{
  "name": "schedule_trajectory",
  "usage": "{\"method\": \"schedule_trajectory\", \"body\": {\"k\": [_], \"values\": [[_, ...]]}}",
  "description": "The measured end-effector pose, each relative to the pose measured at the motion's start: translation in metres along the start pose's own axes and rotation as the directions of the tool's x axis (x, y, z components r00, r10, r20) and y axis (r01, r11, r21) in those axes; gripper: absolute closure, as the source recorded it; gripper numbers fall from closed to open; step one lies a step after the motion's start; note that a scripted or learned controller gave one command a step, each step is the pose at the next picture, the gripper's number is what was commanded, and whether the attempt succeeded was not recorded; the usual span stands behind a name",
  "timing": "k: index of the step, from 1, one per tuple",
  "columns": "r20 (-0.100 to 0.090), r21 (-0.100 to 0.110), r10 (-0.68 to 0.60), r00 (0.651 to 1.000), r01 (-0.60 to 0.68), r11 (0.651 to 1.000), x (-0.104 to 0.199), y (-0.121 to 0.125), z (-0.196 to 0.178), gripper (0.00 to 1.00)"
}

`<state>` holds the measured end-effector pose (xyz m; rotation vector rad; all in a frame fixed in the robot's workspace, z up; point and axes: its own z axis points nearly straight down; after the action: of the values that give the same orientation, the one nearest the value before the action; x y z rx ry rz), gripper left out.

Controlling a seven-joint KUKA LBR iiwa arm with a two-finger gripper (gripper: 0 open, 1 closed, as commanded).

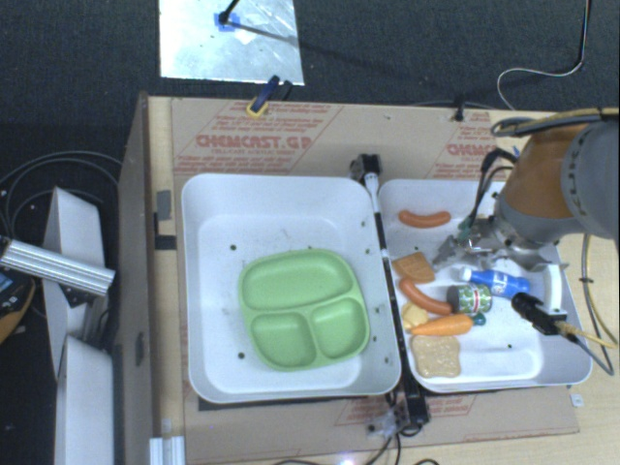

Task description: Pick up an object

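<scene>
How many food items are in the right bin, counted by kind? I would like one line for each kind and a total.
Sausages: 2 (upper, lower)
Carrot: 1
Cracker: 1
Bread slice: 1
Pale yellow piece, kind unclear: 1
Total: 6

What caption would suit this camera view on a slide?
Robot arm's gripper over the right bin of toy food; green divided plate in the left bin.
</scene>
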<state>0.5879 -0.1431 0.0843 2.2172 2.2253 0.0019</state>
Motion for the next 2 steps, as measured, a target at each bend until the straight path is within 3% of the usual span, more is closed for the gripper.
{"method": "schedule_trajectory", "body": {"k": [1, 2], "values": [[0.001, 0.0, 0.003, 1.0, -0.003, 1.0, 0.0, -0.052, 0.0, 0.0], [0.001, -0.003, 0.002, 1.0, -0.002, 1.0, 0.0, -0.051, -0.011, 1.0]]}}
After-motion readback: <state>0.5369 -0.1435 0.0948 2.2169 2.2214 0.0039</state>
